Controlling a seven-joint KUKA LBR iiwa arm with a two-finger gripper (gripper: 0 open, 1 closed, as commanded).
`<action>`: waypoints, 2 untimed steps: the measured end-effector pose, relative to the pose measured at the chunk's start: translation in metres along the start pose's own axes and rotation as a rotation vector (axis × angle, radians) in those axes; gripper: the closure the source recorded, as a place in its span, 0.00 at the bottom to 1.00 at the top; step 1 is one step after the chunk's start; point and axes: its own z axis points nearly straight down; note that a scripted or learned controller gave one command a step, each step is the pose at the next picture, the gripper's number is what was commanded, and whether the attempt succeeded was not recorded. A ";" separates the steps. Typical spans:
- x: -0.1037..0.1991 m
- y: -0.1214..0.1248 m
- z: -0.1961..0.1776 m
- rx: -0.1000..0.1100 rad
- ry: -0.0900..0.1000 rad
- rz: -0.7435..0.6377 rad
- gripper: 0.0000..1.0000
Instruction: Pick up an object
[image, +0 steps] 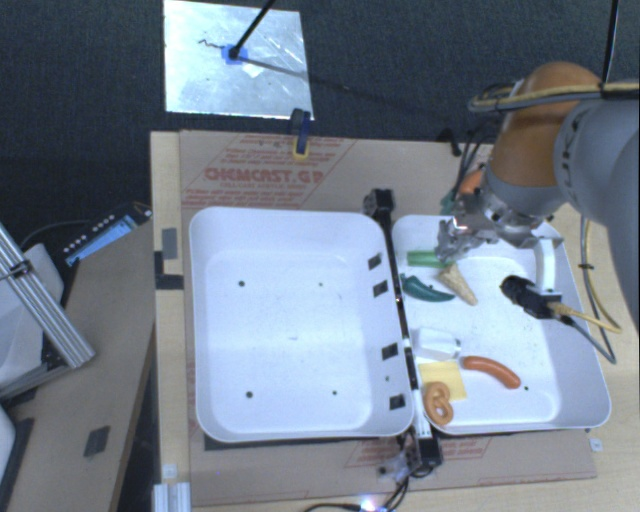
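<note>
Only readable text I see: red print "CHEMCAST GP" on the brown board (262, 172) under my bins, printed upside down in this view. Smaller red lines around it too blurred to read.
</note>
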 end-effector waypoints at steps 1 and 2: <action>0.052 0.022 -0.149 -0.027 -0.001 -0.004 1.00; 0.135 0.024 -0.278 -0.026 0.003 -0.007 1.00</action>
